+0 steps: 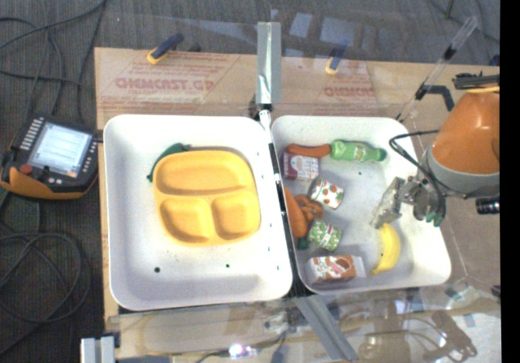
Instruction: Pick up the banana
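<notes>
Gripper (396, 200) sits low over the right bin (422, 268), near its right side, just above the top end of the banana (388, 248). Jaw state: cannot tell, the metal parts blur together at this angle. Nothing visible between them, so no grasp to report.

Banana lies flat on the bin floor, near the front right corner, long axis running roughly front to back with a slight curve, top end just beside or under the gripper, clear of the other items.

Step looks like approach or pre-grasp: arm (467, 146) reaches in from the right, tool near the target but off its middle.

Next move likely needs a shift toward the front of the bin to center on the banana, a close across its narrow width, then a straight lift.

Further out: small cans (323, 193) and a carton (331, 268) left of the banana, a green bottle (356, 150) at the back. Left bin (130, 272) holds a yellow divided tray (207, 195).
</notes>
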You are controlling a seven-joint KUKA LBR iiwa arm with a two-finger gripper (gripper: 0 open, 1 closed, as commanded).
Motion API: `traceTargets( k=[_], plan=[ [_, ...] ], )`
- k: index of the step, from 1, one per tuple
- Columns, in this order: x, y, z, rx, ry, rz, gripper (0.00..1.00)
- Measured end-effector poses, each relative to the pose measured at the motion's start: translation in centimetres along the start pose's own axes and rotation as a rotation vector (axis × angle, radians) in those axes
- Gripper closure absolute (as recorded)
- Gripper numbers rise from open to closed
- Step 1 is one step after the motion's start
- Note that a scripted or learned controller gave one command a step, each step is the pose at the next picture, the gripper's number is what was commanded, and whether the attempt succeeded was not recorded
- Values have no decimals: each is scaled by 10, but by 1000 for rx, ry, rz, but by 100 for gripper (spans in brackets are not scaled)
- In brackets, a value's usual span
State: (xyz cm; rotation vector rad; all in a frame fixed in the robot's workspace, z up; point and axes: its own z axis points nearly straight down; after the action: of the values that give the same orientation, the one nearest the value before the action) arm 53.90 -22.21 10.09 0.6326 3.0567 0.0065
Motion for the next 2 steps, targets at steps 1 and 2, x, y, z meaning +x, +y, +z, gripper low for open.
traceTargets(
  k=[1,2],
  plan=[
    [-13,28,-83,9,16,302,100],
    [56,-6,-85,12,17,291,100]
  ],
)
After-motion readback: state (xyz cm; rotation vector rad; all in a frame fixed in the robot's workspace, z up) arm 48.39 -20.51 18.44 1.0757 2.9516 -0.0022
